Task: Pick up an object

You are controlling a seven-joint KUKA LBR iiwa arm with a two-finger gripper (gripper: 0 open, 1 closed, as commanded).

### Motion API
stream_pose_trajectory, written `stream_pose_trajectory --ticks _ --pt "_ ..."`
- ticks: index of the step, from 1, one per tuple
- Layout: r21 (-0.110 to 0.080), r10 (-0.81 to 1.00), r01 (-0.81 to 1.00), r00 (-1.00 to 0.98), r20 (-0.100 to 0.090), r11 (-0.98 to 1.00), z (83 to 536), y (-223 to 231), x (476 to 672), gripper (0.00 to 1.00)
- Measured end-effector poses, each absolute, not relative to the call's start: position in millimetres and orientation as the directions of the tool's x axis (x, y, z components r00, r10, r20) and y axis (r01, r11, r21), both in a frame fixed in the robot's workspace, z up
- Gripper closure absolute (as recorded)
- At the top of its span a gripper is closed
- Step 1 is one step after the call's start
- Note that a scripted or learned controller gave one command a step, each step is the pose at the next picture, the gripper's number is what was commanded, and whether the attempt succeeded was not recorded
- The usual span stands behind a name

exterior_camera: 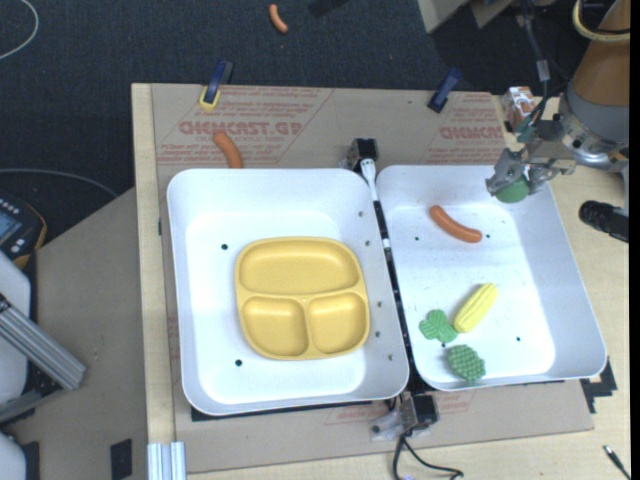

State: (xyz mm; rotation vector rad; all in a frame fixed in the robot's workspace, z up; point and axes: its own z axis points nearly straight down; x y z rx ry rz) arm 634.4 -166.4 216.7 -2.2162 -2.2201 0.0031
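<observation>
broccoli (465, 362) lower right, nearest | plate (301, 297) centre-left in left bin (190, 268) | leaf (437, 326), corn (476, 307), sausage (456, 224) in right bin (560, 268) | gripper (509, 185) upper right clenched on green piece (512, 192), apparently lifted | pick seemingly done

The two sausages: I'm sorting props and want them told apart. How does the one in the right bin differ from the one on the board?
The sausage in the right bin lies on white plastic; the sausage on the board lies on brown cardboard behind the left bin. The bin one looks longer and redder, the board one shorter and more orange. Both are slim, lie flat and slant the same way.
</observation>
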Motion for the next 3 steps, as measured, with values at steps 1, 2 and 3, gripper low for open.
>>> stream_pose_trajectory --ticks 1,2,3 --pt "-0.005 1.000 1.000 -0.003 0.002 0.003 210.0 -131.1 599.8 1.00" --pt "-0.006 1.000 1.000 -0.002 0.003 0.002 206.9 -96.6 560.5 1.00" --pt "-0.004 1.000 1.000 -0.003 0.003 0.003 225.2 -57.7 528.3 1.00"
